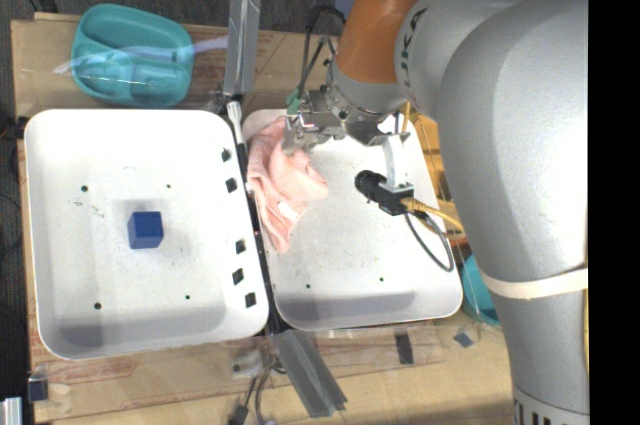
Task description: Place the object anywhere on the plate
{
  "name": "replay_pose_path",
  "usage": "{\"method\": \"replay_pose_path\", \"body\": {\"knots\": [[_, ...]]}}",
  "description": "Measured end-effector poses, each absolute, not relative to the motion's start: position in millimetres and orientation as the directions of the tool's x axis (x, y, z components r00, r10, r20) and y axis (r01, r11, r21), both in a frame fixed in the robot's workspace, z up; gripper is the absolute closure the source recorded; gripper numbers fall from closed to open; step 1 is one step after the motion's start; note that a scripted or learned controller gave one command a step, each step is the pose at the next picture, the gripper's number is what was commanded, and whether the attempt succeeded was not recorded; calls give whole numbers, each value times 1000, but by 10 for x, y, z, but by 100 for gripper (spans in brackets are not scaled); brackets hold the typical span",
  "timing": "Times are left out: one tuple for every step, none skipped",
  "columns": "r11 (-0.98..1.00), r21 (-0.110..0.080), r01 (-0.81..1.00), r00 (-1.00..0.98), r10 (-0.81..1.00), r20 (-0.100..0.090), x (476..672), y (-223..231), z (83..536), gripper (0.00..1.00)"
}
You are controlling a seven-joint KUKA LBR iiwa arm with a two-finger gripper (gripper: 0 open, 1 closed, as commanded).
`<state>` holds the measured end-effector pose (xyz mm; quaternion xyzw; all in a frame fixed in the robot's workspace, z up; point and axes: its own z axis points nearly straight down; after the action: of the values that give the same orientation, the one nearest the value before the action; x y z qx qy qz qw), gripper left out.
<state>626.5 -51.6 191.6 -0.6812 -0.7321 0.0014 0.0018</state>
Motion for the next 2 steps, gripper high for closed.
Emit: {"method": "replay_pose_path", "body": {"knots": [[249,-3,969,-249,969,0,6065,274,1916,100],[238,-4,971,-238,971,0,5395,881,1913,100]]}}
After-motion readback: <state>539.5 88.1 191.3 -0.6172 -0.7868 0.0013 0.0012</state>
